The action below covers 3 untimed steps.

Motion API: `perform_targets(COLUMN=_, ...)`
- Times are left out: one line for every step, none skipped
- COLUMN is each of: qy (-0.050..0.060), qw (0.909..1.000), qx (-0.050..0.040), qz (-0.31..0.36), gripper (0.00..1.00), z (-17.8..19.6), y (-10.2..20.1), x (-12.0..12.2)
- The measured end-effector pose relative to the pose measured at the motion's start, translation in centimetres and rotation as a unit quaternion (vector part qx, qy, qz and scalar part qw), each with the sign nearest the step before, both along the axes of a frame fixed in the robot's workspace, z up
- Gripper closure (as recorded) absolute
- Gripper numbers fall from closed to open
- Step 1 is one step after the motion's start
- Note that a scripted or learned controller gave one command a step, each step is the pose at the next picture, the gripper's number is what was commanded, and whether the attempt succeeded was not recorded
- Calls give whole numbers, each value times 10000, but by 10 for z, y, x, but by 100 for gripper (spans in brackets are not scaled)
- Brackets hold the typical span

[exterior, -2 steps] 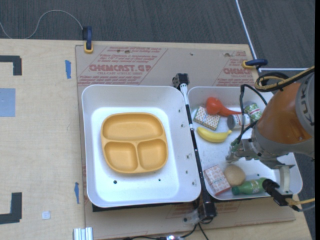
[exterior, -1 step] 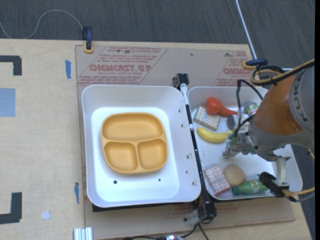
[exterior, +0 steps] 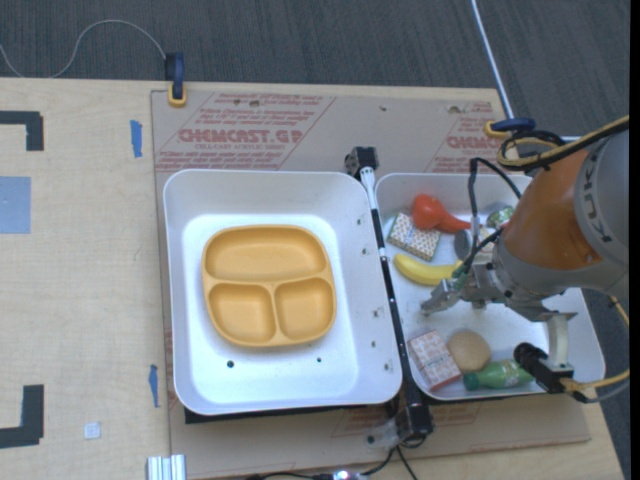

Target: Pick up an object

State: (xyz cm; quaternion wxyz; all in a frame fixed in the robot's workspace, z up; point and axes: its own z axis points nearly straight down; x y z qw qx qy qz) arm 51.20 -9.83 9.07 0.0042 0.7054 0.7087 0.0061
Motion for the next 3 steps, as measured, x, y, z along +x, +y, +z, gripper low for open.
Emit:
perform_targets(qy=-38, qw=10000, qx=-45, qz=-18, gripper=0, z=0, y=-3, x=-26)
perform_targets(qy=-77, qw=9999, qx=-100, qz=-49, gripper=100, z=11, y=-8, x=-25)
perform_targets(qy=67, qw=10000, qx=-6, qz=-14, gripper=100, z=94, y=82, x=7)
